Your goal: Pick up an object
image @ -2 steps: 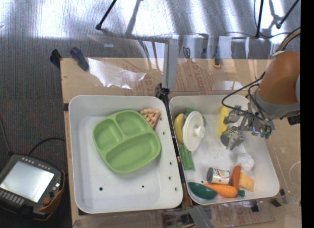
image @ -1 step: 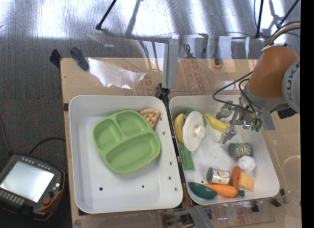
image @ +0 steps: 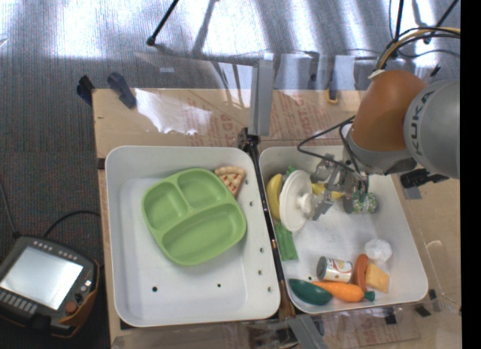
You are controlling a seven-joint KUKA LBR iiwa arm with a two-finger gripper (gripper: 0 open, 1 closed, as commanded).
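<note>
One arm over two white bins, its gripper low in the right bin.

The left bin holds one green divided plate with three sections and one waffle wedge touching its upper right edge. The right bin holds, near the gripper, one white disc-shaped piece standing on edge, one banana just behind it by the dividing wall, one green strip below it, and one small patterned can to the gripper's right. Along the front sit one labelled can on its side, one carrot, one dark green vegetable, one red piece, one cheese wedge and one white lump. I cannot tell whether the fingers are open or closed, nor whether they touch the disc.
</note>
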